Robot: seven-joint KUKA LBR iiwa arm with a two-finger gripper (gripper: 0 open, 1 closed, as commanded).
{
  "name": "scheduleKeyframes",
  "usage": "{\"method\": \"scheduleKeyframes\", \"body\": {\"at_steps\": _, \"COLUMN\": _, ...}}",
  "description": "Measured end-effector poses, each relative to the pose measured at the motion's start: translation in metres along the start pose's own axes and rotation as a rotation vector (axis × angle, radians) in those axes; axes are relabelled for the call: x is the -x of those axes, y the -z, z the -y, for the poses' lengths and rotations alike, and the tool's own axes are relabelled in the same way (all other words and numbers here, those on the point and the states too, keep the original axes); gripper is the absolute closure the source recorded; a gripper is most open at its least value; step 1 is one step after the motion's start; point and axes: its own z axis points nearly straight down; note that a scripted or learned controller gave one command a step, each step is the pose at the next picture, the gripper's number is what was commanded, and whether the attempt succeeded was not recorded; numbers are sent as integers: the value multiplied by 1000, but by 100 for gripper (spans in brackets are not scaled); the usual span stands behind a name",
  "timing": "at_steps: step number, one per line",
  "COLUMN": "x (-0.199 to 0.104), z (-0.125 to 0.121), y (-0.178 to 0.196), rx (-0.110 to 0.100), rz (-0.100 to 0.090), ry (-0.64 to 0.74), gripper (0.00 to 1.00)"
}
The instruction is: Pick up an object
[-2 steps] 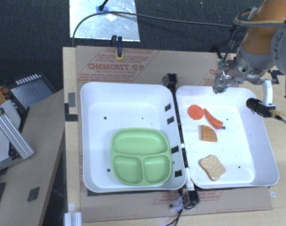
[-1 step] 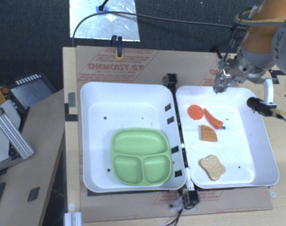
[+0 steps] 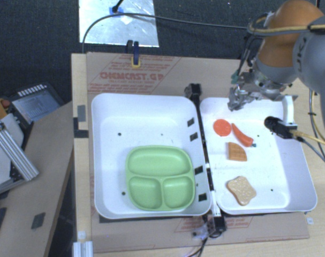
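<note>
In the right bin [image 3: 296,189] lie a round red slice [image 3: 222,127], an orange carrot-like piece [image 3: 242,135], a brown toast wedge [image 3: 236,152] and a tan bread slice [image 3: 241,190]. My gripper [image 3: 238,98] hangs over the bin's far left corner, above and just right of the red slice, apart from all the food. Nothing shows between its fingers.
The left bin [image 3: 108,116] holds a green three-compartment plate [image 3: 160,178] near its front. A black divider [image 3: 201,143] runs between the bins. A black attachment [image 3: 277,126] with cables juts over the right bin's right part. Cardboard lies beneath both bins.
</note>
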Motion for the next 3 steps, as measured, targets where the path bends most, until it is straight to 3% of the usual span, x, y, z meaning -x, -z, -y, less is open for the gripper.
{"method": "scheduleKeyframes", "body": {"at_steps": 3, "x": -147, "z": 57, "y": 4, "rx": -1, "rz": -1, "ry": 2, "gripper": 100}}
